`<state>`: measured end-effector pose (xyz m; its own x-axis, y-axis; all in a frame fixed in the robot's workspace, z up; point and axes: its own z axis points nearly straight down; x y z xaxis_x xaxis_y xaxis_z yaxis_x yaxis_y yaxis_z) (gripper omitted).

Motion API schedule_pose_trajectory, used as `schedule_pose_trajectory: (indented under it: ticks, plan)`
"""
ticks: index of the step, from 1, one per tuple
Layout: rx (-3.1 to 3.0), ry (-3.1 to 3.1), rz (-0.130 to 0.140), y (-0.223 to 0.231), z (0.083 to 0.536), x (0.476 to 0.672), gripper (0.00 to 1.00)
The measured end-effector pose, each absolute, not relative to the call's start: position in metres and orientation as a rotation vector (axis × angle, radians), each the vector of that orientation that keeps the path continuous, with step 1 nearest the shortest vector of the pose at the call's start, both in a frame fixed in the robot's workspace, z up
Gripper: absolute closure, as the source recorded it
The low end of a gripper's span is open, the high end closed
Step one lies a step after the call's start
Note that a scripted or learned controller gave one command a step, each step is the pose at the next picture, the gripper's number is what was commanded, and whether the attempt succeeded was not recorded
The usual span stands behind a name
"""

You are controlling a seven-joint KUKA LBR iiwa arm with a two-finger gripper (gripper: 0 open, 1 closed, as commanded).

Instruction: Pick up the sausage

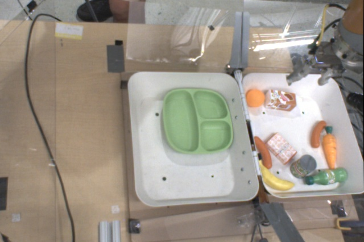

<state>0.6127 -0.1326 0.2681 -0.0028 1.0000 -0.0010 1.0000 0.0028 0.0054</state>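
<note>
Two grey fingers of the gripper (311, 69) are seen spread apart above the far edge of the right bin (347, 107), with nothing between them and nothing touched; the jaws stand released over bare white floor. The arm (352, 36) is seen entering from the right, near the top corner of that bin. Two sausages are laid in the right bin, both reddish-orange, smooth and rounded at the ends. One sausage (318, 133) is set near the right side, tilted slightly, just beside an orange carrot (329, 146) with a green top. The other sausage (263, 151) is placed along the bin's left wall, slanted, with its lower end close to a yellow banana (276, 179). Between the two sausages a pink patterned box (281, 147) is seen. An orange ball-shaped fruit (255, 97) and a red-and-white packet (280, 100) are found toward the far left of the bin, nearer the gripper but apart from it. A grey round can (303, 166) and a green bottle (325, 177) are laid near the front edge. A green divided plate (197, 120) is held in the left bin (187, 184).
</note>
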Motion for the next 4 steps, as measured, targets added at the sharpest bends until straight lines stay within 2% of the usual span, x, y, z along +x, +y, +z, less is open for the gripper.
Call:
schedule_pose_trajectory:
  ticks: [1,2,3,4]
  plan:
    - [2.181,2.253,0.002,-0.179,0.226,0.590,0.00]
    - [2.191,2.245,0.001,-0.244,0.151,0.557,0.00]
    - [2.257,2.179,0.002,-0.244,0.103,0.516,0.00]
    - [2.253,2.172,0.006,-0.246,0.116,0.518,1.00]
